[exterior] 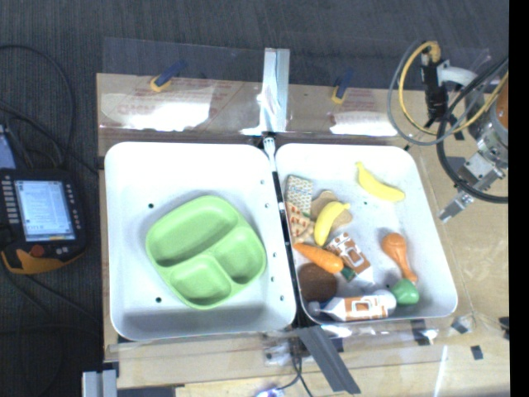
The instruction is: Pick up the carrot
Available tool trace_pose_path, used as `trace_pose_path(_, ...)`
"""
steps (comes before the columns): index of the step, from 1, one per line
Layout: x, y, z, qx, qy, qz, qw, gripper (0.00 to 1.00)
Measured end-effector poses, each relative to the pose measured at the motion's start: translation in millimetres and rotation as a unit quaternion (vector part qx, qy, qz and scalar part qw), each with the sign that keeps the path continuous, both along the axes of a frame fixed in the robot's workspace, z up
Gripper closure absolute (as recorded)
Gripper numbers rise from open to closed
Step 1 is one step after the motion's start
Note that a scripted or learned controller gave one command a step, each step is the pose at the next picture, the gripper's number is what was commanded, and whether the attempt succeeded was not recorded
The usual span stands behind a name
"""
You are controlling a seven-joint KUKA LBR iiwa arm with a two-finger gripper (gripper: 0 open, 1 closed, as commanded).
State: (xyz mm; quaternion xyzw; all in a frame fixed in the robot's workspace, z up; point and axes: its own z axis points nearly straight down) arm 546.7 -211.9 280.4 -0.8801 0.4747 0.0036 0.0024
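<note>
- The left bin (124, 222) holds a green divided tray (207, 249) near its middle, with bare white floor all round it; nothing of the task lies here.
- The carrot (318, 257) lies in the right bin (430, 222), at that bin's left side close to the wall shared by the two bins, not lifted, so the pick seems not yet begun.
- It is crowded: a brown round item (316, 283) touches it on the near side, a small printed packet (350, 252) sits at its right end, and a banana (331, 220) lies just beyond on the far side.
- Freer room shows toward the right bin's far right corner, between a second banana (379, 184) and a drumstick-like toy (398, 253).
- The arm (488, 151) sits at the right edge, outside the bin and well apart from the carrot; I cannot tell how its gripper stands or whether it has hold of anything.
- The whole task appears left: reach in, close on the carrot, lift clear of the dividing wall.
</note>
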Motion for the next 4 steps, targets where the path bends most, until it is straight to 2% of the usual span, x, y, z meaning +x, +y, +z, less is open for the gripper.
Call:
trace_pose_path(1, 1.3, -2.5, 50.3, -0.0011, -0.002, 0.149, 0.9888, 1.00)
trace_pose_path(2, 0.5, -5.8, 34.3, 0.0007, -0.004, 0.381, 0.9244, 1.00)
trace_pose_path(3, 33.3, -7.2, -103.2, 0.0049, 0.000, 0.375, 0.9272, 1.00)
trace_pose_path(4, -29.2, -0.4, -168.7, -0.0069, -0.008, 0.383, 0.9236, 1.00)
